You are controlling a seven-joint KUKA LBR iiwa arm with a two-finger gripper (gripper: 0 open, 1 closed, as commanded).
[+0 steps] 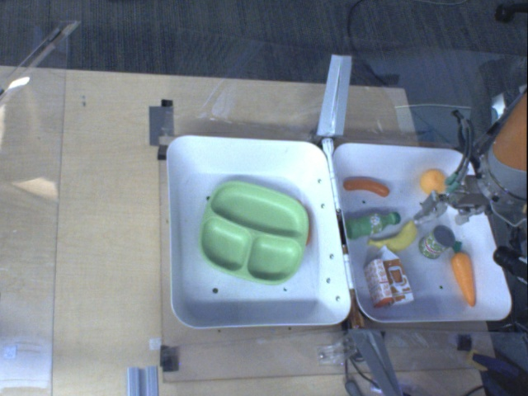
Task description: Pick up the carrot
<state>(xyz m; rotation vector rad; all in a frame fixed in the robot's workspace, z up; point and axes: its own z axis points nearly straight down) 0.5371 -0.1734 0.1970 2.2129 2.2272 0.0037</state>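
Right white bin [495,308], carrot [464,276] lying near-vertical, tip toward near rim, gripper [445,207] spread above it.

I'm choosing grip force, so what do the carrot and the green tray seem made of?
Carrot: probably hard plastic toy, with uniform orange colour and a smooth, slightly glossy skin. Green tray: likely moulded plastic, matte, with rounded compartments of even colour. Neither material is certain from this view.

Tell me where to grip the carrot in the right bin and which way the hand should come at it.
Grip the carrot across its thicker upper half, coming straight down from above. It lies flat, roughly lengthwise toward the bin's near edge, tapering to a point there. The can sits close on its upper left, so close across the width, left to right.
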